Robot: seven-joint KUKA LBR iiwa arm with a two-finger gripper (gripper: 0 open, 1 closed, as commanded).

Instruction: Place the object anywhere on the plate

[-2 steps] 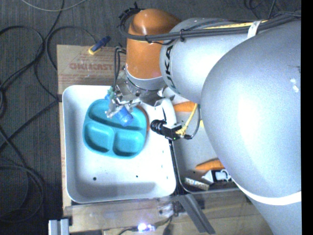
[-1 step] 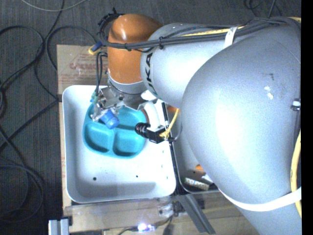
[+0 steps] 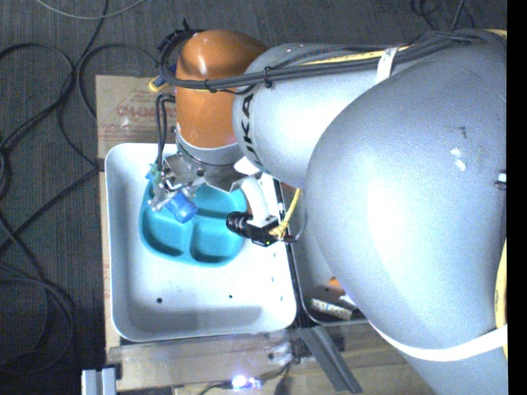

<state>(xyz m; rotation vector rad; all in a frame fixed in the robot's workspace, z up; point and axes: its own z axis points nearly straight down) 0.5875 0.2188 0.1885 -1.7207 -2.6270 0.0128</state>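
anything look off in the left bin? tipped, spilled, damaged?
Nothing stands out. The blue plate lies flat in the left bin, with no spill or visible damage. The gripper hangs over the plate's upper left part, beside a small blue object; whether it is gripped cannot be told.

The grey arm [image 3: 387, 188] enters from the right side of the camera view and fills most of that side with its large rounded link. A second grey link runs leftward to the orange band [image 3: 210, 76] above the wrist. Below the band, the wrist points downward, and the gripper [image 3: 174, 194] hangs at its lower end. Black cables run along the upper surface of the arm toward the band.
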